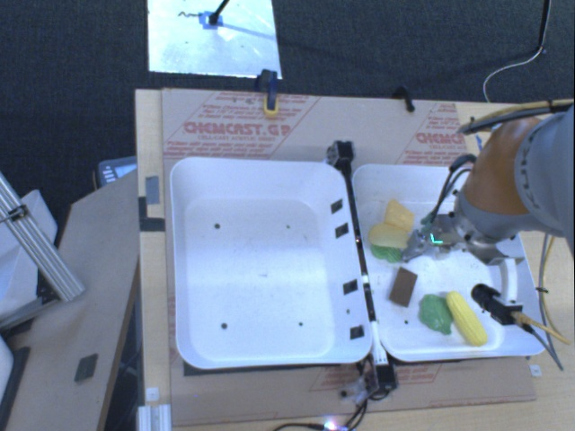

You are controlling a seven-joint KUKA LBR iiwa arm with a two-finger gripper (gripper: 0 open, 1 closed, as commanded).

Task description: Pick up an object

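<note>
Left bin [260,268]: bare white floor. Black clips [350,287] run down the seam between the bins. Right bin [395,182]: yellow block [399,214] and pale yellow piece [388,235] at 10 o'clock, green piece [386,252] just under them, brown block [403,286] near centre, green lump [436,313] touching a corn cob [467,319] at 6 o'clock. Gripper [420,246] sits beside the green piece (finger spread cannot be told). Backing sheet [296,124] reads "CHEMCAST GP" in red.
</note>
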